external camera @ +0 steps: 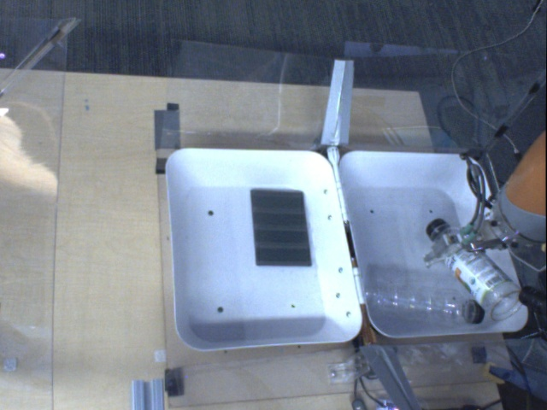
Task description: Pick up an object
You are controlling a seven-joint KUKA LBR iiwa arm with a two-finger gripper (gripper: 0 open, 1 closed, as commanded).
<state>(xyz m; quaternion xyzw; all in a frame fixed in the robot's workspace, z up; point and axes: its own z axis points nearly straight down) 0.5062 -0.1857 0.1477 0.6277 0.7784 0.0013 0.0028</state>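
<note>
Small white-labelled bottle (485, 282) with dark cap lies tilted near right bin (385, 178) front right corner. Left bin (197, 229) holds a dark ribbed pad (280, 227). Gripper (451, 244) beside bottle; grip state undeterminable.

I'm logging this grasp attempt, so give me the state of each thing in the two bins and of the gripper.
Dark ribbed block: lying flat in the middle of the left bin, untouched.
Clear plastic bottle: on its side along the near edge of the right bin.
White bottle: tipped over, lying at a slant in the right bin.
Gripper: down inside the right bin beside the white bottle; grip unclear.
</note>
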